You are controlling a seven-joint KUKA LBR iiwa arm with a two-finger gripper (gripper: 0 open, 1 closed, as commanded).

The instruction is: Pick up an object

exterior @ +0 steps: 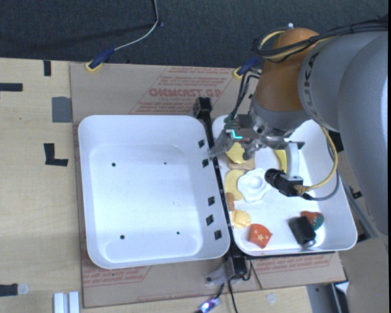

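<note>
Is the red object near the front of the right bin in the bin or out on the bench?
In. The red object lies on the right bin floor, inside its front rim.

Even, diffuse light falls from overhead, bright enough to read the print on the cardboard sheet (182, 90) under the bins. The left bin (91, 175) is almost washed out to flat white, with faint shading along its inner walls. The orange band (280, 70) carries a soft sheen. Shadows are short and soft. The picture is slightly grainy, and the dark backdrop (65, 12) shows little detail.
</note>
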